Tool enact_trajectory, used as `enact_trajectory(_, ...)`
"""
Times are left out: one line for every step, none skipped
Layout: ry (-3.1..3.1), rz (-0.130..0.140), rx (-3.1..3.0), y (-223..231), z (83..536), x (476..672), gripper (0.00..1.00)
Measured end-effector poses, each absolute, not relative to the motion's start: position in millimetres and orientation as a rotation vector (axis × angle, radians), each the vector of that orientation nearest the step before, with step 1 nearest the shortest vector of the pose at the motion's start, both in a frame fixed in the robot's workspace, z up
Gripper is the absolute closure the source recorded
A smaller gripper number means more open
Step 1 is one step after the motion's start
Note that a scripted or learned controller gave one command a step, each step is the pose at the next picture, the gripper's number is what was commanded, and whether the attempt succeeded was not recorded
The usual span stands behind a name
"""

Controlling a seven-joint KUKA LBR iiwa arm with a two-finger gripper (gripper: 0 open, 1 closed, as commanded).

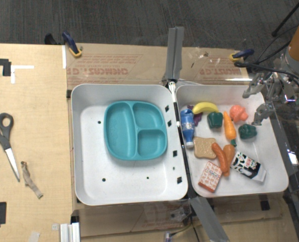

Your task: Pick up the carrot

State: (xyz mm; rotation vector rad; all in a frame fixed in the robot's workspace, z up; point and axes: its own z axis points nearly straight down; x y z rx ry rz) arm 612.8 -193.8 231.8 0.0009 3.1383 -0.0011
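the carrot [229, 125] lies in the right bin [275, 180], roughly upright in the view, its thin end pointing toward the far rim. a green pepper [215, 119] sits just beside it on the left, a dark green piece [247, 131] just beside it on the right, and an orange-pink lump [237, 113] near its upper end. a yellow banana [205, 107] lies farther back, next to a blue bottle [187, 126] along the dividing wall. below the carrot are a slice of bread [205, 147], a reddish sausage [220, 156], a small milk carton [247, 166] and a red-and-white packet [210, 177], all crowded close together.

the pincer [263, 104] hangs above the bin's far right corner, apart from the carrot; i cannot tell how wide it stands, and nothing shows in its grip.

the left bin [84, 175] holds a teal divided plate [136, 130]. scissors [5, 140] lie on the counter [33, 105] at far left.
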Motion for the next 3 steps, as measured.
enact_trajectory(3.135,-0.003,0.031,-204.6,94.3,653.2,0.00)
enact_trajectory(3.128,-0.006,0.026,-203.4,105.6,655.3,1.00)
enact_trajectory(3.128,-0.006,0.026,-203.4,105.5,655.3,0.00)
